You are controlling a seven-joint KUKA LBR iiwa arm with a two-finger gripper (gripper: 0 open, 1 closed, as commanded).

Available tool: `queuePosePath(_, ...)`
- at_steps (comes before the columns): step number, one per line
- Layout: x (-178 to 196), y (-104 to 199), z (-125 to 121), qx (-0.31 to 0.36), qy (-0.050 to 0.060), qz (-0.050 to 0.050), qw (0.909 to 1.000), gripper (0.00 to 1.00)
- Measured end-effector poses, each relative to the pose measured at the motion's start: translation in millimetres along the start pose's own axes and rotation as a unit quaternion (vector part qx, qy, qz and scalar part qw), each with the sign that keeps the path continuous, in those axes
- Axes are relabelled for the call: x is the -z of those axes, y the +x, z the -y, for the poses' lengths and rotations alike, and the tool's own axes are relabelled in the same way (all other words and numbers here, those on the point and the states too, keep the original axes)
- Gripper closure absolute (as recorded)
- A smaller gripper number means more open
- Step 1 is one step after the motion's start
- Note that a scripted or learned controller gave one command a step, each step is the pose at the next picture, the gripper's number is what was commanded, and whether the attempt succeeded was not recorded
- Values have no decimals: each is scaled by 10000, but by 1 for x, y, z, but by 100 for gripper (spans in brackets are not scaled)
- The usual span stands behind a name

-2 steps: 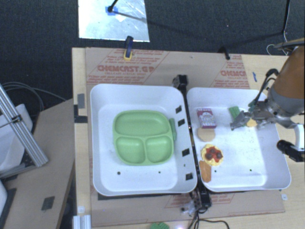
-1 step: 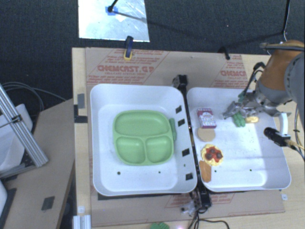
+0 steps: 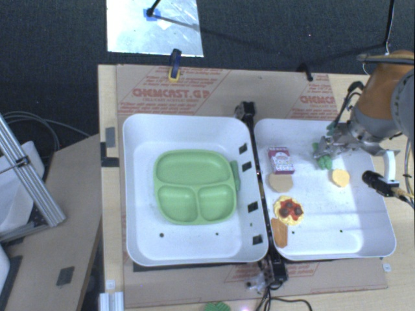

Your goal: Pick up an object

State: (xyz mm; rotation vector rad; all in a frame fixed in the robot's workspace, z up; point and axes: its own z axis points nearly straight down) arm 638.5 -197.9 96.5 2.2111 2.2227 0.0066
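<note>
Two white bins are seen side by side: the left bin (image 3: 139, 173) bears a green divided tray (image 3: 194, 186), and the right bin (image 3: 363, 232) bears the loose items. A red carton (image 3: 281, 160), a tan disc (image 3: 280, 183), a pizza-like piece (image 3: 289, 209), an orange piece (image 3: 279, 232) and a yellow piece (image 3: 340, 177) are spread there. A green object (image 3: 322, 157) lies at the upper right, just beside the gripper (image 3: 332, 142). For a clean pick, one item should be centred under the tool, well apart from its neighbours. The arm (image 3: 382, 102) is bent in from the right edge, wrist angled down-left. Whether the gripper is open or closed cannot be told.
</note>
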Motion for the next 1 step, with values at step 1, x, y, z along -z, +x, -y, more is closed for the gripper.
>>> queuePosePath(1,91,42,-7,14,-11,-2,10000,100)
